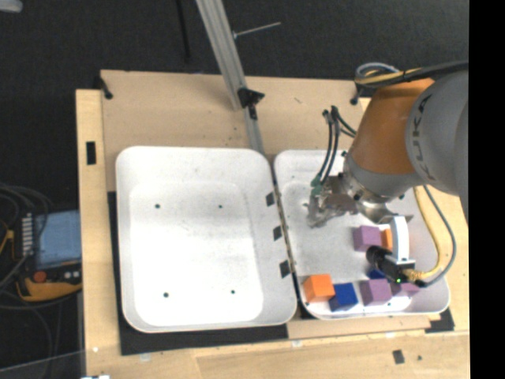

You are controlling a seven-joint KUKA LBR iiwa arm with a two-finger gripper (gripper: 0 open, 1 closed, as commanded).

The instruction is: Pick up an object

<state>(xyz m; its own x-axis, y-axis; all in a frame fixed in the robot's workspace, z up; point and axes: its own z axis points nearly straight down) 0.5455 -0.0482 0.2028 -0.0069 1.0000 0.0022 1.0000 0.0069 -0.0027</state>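
From above, the arm (410,133) leans in over the right bin (296,172), and the hand (319,209) hangs low near that bin's middle; whether it is apart or together, I cannot tell. Along the bin's near edge sit an orange block (319,287), a blue block (344,297) beside it, and a purple block (375,290). Another purple block (367,237) lies farther up. The left bin (193,235) lies alongside on the bench (158,109).

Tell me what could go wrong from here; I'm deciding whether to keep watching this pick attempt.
The gripper sits over bare floor in the right bin, so it may close on nothing. The orange block, blue block and purple block crowd together, risking nudges.
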